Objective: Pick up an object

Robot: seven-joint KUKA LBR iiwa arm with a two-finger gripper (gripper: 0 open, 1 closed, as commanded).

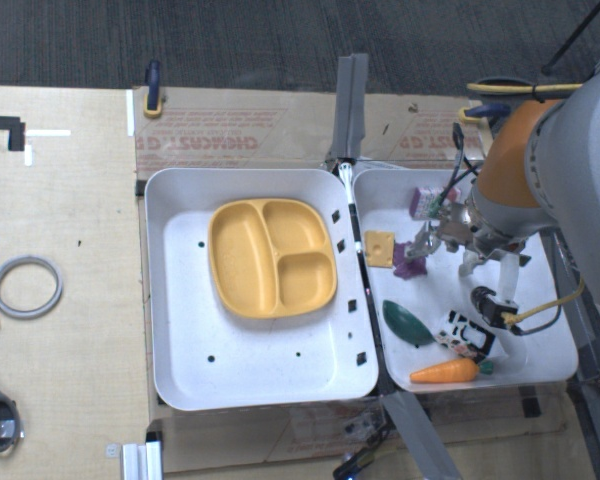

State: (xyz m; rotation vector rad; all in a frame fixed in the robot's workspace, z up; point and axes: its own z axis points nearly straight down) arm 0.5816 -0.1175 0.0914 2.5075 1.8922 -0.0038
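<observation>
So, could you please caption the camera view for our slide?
KUKA arm's tool lowered by a purple toy in the right bin; yellow divided plate in the left bin.

Two white bins are seen on a pale wooden bench. A yellow divided plate is contained in one. An orange carrot, a dark green leaf shape, a purple item and a tan square are shown in the other. A grey ring is seen on the bench.

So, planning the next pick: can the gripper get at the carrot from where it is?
Probably yes. The carrot lies uncovered near the front wall of the right bin, where the gripper is.
</observation>
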